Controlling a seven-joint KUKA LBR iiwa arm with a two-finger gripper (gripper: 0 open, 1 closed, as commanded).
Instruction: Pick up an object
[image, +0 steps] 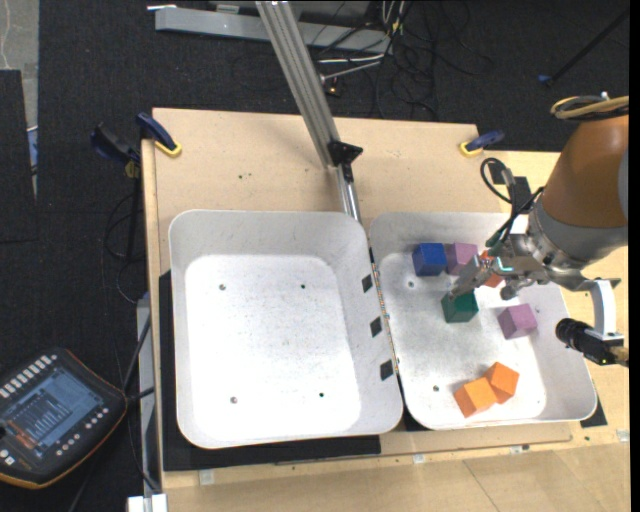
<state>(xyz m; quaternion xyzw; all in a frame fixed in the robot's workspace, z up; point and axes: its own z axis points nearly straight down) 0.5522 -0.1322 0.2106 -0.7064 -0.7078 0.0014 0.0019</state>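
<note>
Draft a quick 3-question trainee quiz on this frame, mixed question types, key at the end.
1. True or false: every block lies in the right bin.
2. Multiple choice: which block is the claw nearest? A) green block B) blue block C) the orange blocks
3. Fill in: two blocks touch each other near the right bin's front edge; their colour is ____.

Key:
1. True. The blue, green, two purple blocks and two orange ones all sit in the right bin.
2. A. The claw is just above the green block.
3. Orange.
</note>
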